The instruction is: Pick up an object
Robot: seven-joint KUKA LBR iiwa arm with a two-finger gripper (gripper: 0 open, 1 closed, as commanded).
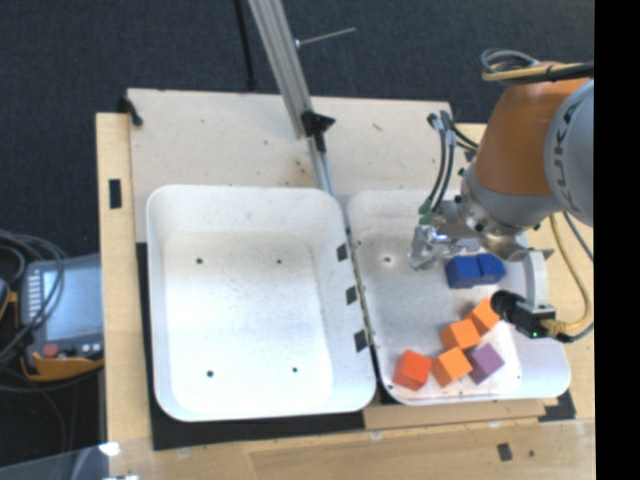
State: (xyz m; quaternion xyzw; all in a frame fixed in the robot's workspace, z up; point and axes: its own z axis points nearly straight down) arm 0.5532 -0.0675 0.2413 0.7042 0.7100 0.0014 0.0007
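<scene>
Item: blue block (pixel 474 270), right bin (pixel 390 268), upper middle of the floor. An elongated rectangular shape is seen, its long axis running roughly left to right across the view, lying flat. It is placed just below the arm's wrist and just right of the metallic gripper (pixel 428 246). Contact between the two cannot be confirmed.

Gripper: seen at the lower left of the wrist, low over the bin floor, near the bin's upper middle. Whether it is open or closed cannot be told at this angle; nothing is seen held in it.

Arm (pixel 530 158): entered from the right, its wide orange band bent over the right bin's upper right corner, with the grey link cut off at the edge. Thin cables are seen running down along its left side toward the gripper.

Other contents, right bin, lower right: three orange blocks, one (pixel 412 369) apart to the left, one (pixel 453 364) beside a purple block (pixel 487 361), one (pixel 462 334) above them; a further orange block (pixel 485 316) is set higher, beside a black fitting (pixel 522 313).

Left bin (pixel 250 298): white, shallow, dotted with dark specks.

Bench (pixel 220 133): pale board, crossed by a slanted aluminium rail (pixel 285 58).
</scene>
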